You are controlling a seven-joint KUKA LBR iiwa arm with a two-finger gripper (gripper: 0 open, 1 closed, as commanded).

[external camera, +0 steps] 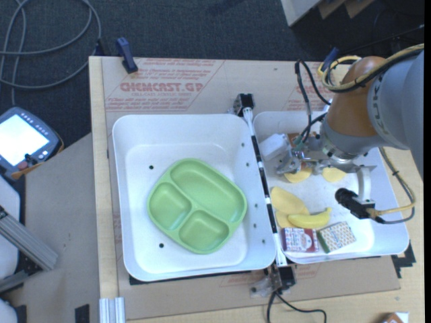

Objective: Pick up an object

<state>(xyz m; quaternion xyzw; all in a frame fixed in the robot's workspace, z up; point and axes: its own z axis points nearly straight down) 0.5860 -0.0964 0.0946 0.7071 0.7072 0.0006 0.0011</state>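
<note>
The gripper (296,159) is low in the right bin (394,237), near its back-left corner, and from where I stand I cannot tell whether it is open or closed; the wrist and its fittings block the tip. Nothing is visibly held.

The likeliest target, to my eye, is the small yellow piece (296,176) lying on the bin floor just beside the gripper, with a second yellow piece (333,174) near it on the other side.

The risks I see from here:

- That small piece looks flat and low, so a grasp could close above it or nudge it aside rather than catch it.
- The gripper is close to the dividing wall (256,160) between the bins, so a small drift leftward could knock the rim.
- The pale yellow lump (285,199) and the banana (310,219) lie close together just in front. A sweep that way could shove both towards the red and white packet (300,239) and the green patterned box (337,235).

The green divided plate (196,205) in the left bin (128,133) sits well apart from all this.
</note>
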